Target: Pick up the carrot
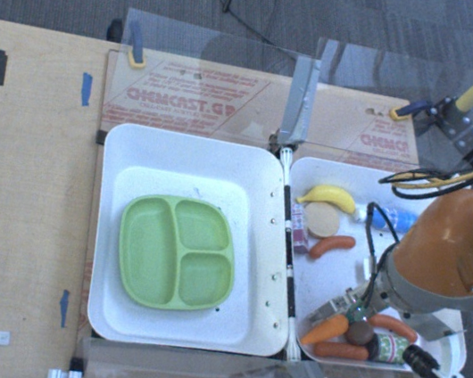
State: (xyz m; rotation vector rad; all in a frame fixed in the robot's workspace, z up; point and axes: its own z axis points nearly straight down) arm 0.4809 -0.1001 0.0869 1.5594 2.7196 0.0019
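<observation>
The carrot (324, 329) is orange and lies at a slant in the front left part of the right bin (330, 277), its thick end pointing up and to the right. My gripper (353, 308) hangs low over the bin, right at the carrot's upper right end, under the orange wrist band (449, 244). The wrist hides much of the bin's right half. I cannot make out whether anything sits in the gripper.
A red sausage (340, 350) lies just in front of the carrot, with a dark round thing (360, 333), a green-labelled bottle (389, 349) and another red piece (393, 326) beside it. A banana (329, 195), a beige disc (322, 219) and a sausage (333, 245) lie farther back. The left bin (125, 155) holds a green divided plate (177, 253).
</observation>
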